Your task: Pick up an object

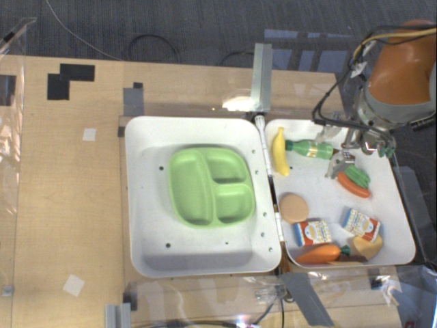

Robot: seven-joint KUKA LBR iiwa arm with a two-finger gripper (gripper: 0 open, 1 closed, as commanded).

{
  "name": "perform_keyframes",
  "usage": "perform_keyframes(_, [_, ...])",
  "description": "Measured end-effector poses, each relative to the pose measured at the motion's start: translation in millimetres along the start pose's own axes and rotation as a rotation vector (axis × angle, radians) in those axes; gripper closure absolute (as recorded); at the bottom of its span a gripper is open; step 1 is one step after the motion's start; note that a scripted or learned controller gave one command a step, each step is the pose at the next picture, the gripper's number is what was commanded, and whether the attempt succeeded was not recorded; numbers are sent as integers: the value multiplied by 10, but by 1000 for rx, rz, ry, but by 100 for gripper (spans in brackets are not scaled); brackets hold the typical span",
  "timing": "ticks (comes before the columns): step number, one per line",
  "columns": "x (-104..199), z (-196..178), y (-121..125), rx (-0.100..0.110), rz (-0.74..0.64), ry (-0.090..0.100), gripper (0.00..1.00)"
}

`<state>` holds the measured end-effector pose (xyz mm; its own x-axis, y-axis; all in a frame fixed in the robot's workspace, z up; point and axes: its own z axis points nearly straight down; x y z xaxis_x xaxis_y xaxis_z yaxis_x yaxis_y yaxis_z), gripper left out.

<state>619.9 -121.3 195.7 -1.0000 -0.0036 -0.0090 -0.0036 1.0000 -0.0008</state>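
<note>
Arm: the grey arm with its orange band (pixel 403 63) reaches in over the far right corner of the right bin (pixel 403 203).
Fingers: the gripper (pixel 339 162) hangs low near the bin's far edge; its fingers look slightly parted with nothing between them, though they are small and hard to read.
Nearest things: the green bottle (pixel 308 149) lies on its side just beside the gripper toward the left; the carrot (pixel 355 182), orange with a green top, lies just beside it toward the near side.
Risk: the task names no single object, and the gripper sits between two. By my judgement it could close on the gap, or nudge the bottle so it rolls off toward the banana (pixel 278 152).
Risk, second: the carrot is low and tapered, so it may slip out of a pinch.
Crowding: at the near edge a round biscuit (pixel 293 207), two small cartons (pixel 313 232) (pixel 360 223) and a second carrot (pixel 318 253) lie close together, some touching.
Left bin: the left bin (pixel 147 183) holds a green divided plate (pixel 210 186), well apart from the gripper.
</note>
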Motion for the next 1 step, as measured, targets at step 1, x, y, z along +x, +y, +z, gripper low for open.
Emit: perform_keyframes(1, [165, 983, -225, 1, -120, -3, 0])
